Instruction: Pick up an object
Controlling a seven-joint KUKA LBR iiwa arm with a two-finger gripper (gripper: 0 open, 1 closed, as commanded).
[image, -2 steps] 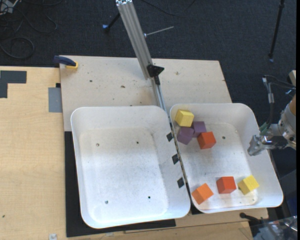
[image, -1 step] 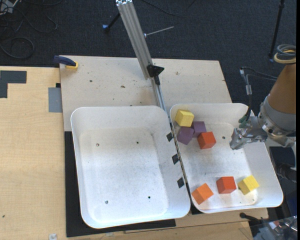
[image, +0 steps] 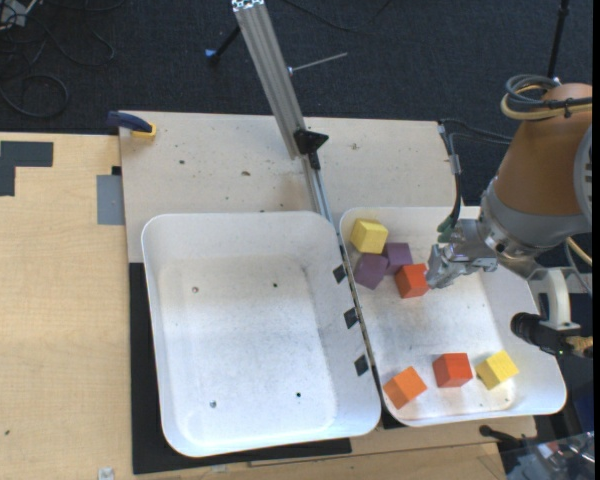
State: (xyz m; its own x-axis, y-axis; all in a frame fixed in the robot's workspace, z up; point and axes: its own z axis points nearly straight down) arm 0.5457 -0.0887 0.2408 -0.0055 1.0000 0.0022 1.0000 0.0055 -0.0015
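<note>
Your left bin [image: 250,408] sits beside the right bin [image: 540,393], rims touching. The arm [image: 540,183] reaches over the right bin's far edge. Gripper [image: 442,268] hangs just beside a red-orange cube [image: 411,281]; whether it is spread or pinching, you cannot tell. Two purple cubes [image: 380,264] and a yellow cube [image: 369,236] crowd the far left corner. Near edge: orange cube [image: 406,386], red cube [image: 452,370], yellow block [image: 497,369].

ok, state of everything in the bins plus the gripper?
gripper: low in right bin, against the red block
red block: beside gripper, not lifted
yellow block: resting, back corner
two purple blocks: touching each other
orange block, second red block, second yellow block: resting near front
</note>
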